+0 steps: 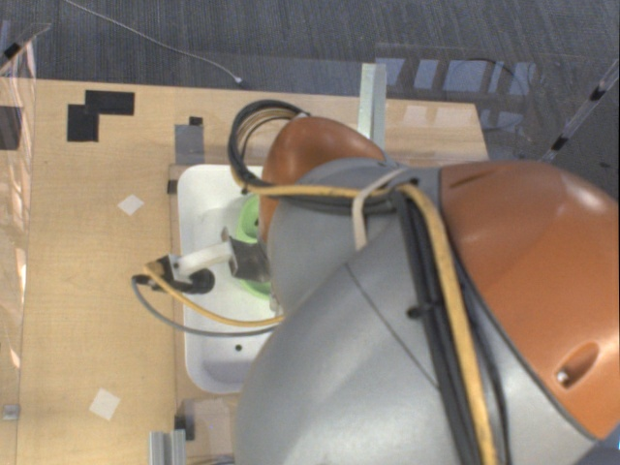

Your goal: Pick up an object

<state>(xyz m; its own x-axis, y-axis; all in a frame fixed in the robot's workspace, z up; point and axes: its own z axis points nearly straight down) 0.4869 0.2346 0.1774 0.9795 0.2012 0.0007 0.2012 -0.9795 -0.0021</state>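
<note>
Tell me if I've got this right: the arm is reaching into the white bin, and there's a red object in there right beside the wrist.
Not quite. The object in the white bin beside the wrist is green, not red, as the camera view shows. The rest holds: the arm is reaching into that bin.

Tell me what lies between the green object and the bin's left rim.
In the camera view, bare white bin floor lies between the green object and the bin's left rim; lower down, a white fitting crosses toward that rim.
</note>
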